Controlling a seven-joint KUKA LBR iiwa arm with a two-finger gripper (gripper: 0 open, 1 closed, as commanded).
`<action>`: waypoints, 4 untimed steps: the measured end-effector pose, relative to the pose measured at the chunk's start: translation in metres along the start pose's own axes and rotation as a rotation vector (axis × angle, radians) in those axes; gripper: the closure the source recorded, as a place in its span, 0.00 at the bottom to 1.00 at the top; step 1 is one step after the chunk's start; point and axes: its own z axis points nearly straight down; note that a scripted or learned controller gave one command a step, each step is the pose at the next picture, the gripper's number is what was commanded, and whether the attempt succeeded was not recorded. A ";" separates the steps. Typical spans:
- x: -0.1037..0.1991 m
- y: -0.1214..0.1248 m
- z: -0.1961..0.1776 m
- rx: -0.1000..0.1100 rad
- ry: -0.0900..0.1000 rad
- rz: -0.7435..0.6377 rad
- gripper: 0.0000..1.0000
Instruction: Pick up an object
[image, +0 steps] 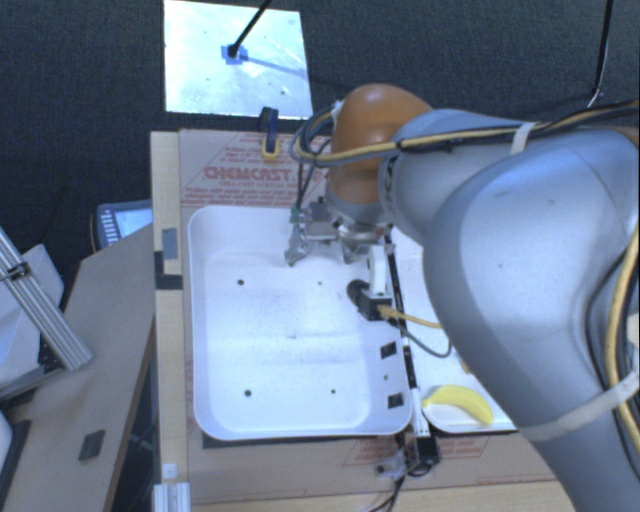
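1. One object could be seen that the task might concern: a yellow banana (460, 405), which lay in the right bin (480, 425) near its near edge, just beside the divider (398, 330) between the two bins. Most of that bin was hidden behind the arm (520, 260).

2. The gripper (322, 243) hung over the far side of the left bin (215, 330), close to its far wall, well apart from the banana. Its fingers (296, 250) appeared spread apart, with nothing between them.

3. The first risk was a closing on nothing. The left bin floor under the gripper showed only a few small dark dots, so a descent there would probably give an empty grasp.

4. The second risk was a collision. The gripper was near the far wall and not far from the divider, so a descent with a little offset could strike the rim instead of the floor.

5. If the arm went to the banana, the fruit was curved, smooth and next to the divider. One finger could land on the divider, or the banana could roll out when the fingers closed.

6. A yellow cable (420, 322) ran over the divider area; a sweep of the arm could possibly catch it.
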 end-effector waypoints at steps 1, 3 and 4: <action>-0.001 0.002 -0.017 -0.007 0.001 0.001 1.00; 0.121 0.001 -0.160 -0.006 0.003 -0.002 1.00; 0.118 0.002 -0.244 -0.012 0.004 -0.002 1.00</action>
